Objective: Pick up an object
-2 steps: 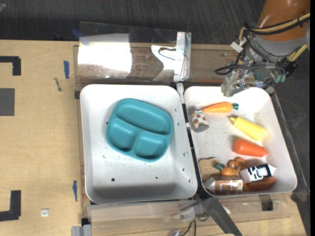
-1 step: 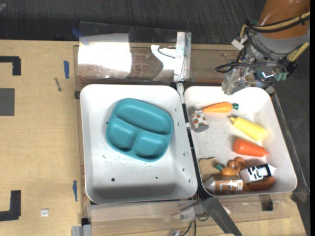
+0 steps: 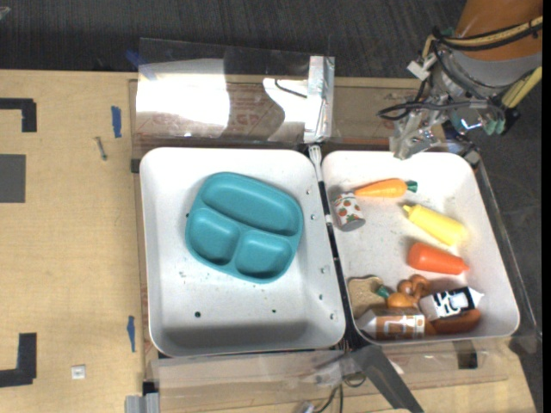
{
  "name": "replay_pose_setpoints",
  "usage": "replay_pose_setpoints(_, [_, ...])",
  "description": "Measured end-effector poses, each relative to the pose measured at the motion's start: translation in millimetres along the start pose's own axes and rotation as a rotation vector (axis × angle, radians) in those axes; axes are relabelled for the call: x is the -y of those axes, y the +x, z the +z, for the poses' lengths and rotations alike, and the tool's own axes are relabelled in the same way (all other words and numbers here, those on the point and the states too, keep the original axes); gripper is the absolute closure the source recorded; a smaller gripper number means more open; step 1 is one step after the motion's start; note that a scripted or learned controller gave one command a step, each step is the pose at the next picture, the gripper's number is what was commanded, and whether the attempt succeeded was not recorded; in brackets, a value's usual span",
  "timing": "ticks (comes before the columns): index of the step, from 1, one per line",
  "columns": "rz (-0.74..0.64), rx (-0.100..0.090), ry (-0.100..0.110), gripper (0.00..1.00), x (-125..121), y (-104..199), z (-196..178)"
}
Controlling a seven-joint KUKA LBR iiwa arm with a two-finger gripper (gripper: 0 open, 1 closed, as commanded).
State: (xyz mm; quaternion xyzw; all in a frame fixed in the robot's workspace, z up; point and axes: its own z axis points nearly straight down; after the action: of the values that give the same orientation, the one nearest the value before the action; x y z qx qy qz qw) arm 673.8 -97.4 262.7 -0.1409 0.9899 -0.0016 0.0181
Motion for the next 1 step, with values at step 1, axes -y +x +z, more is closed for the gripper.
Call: replay_pose_setpoints(1, [-0.284,-0.032,-0.015,1.00,-2.3,10.3,107.6])
